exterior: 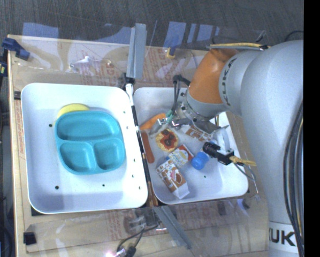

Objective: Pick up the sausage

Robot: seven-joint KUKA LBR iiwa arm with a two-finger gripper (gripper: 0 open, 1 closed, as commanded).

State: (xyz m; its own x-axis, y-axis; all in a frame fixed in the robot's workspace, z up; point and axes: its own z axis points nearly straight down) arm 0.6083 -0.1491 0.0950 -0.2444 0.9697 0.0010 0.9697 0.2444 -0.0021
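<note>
Two shallow white plastic bins stand side by side on the desk [85,63]. The left bin [37,170] holds one smooth teal plastic tray [90,142] with rounded corners, moulded into three compartments. One yellow rounded thing [71,108] peeks out from behind the tray's upper left corner.

In the right bin [227,180] lies one slim, smooth, reddish-brown sausage [147,146]. It is stretched lengthwise along the bin's left wall, apart from the gripper [169,121].

Near it are one orange tapered piece [152,121], one round brown pastry-like item [167,140], two glossy printed packets [172,176] [182,155] and one small blue cylinder [199,161].

The gripper hangs over the upper middle of this bin, just beside the orange piece. Whether it is apart or together cannot be told.
</note>
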